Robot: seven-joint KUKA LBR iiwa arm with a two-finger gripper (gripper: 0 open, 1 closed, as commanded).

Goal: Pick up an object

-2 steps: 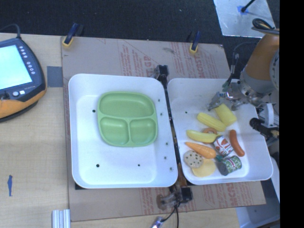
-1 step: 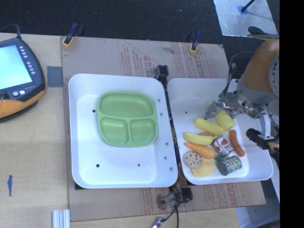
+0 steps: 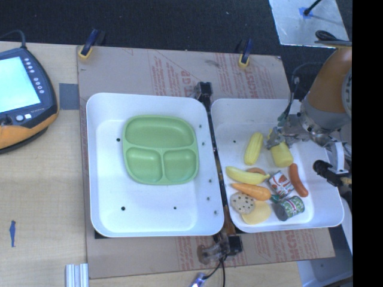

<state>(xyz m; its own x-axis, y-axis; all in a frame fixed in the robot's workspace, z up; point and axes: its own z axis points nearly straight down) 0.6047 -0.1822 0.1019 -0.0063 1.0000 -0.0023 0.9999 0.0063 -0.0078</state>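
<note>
- Right bin (image 3: 323, 220), nearest edge: one can (image 3: 289, 207) with a label too small to read, one cookie (image 3: 242, 203), one pale slice (image 3: 257, 213).
- Behind these: one carrot (image 3: 252, 191), one banana (image 3: 246, 175), one sausage (image 3: 298, 180), one printed packet (image 3: 279, 182), its writing illegible.
- Farther: one corn cob (image 3: 254, 147); one yellow block (image 3: 282, 155) at its 3 o'clock, under the claw (image 3: 281, 137); whether the claw grips it, I cannot tell.
- Left bin (image 3: 102, 160): one green divided plate (image 3: 161, 149).
- Desk (image 3: 42, 196), 9 o'clock: one pendant (image 3: 24, 97); red board print (image 3: 161, 70) unreadable.

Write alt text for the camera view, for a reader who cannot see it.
A grey and orange robot arm reaches from the right over a white bin of toy food: corn, banana, carrot, sausage. The left bin holds a green divided plate.
</note>
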